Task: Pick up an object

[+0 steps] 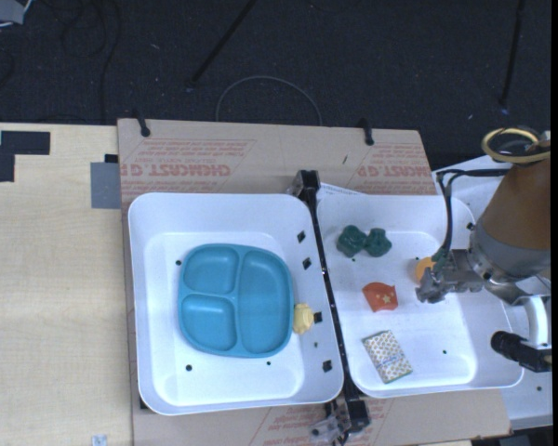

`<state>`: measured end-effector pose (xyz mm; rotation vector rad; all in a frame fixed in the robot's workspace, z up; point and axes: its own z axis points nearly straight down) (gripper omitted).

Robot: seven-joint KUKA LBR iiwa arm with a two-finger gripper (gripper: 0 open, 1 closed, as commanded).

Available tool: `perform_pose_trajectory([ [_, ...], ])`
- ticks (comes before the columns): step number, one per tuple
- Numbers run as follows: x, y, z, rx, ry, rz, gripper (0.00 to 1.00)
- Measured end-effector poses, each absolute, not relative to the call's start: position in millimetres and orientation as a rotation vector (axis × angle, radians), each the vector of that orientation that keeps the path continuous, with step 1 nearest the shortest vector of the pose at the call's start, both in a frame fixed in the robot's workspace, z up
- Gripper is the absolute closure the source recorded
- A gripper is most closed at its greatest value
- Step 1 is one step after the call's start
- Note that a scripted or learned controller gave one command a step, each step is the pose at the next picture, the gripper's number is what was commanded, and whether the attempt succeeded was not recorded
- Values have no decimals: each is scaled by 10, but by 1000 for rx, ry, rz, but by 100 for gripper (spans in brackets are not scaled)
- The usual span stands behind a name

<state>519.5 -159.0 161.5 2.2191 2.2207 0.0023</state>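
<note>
Where gripper [430, 284] hovers: patterned packet [387, 356] (flat), long axis running upper-left to lower-right.

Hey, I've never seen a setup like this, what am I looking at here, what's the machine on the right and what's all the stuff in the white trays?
This is one picture from a camera fixed above a bench, looking down at a slant. The machine on the right is a robot arm, grey with an orange band, meant to pick up an object. Its hand hangs over the right bin, near something small and yellow-orange at the hand's tip; nothing is clearly held. That bin holds a green toy, a small red-orange object and a patterned packet. The left bin holds a blue divided plate with a small pale yellow object touching its right edge.
</note>
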Motion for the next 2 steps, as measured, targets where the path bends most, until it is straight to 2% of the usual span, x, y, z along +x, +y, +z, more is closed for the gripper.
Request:
perform_pose_trajectory([
  [2,5224,-1611,2774,2219,2221,2,100],
])
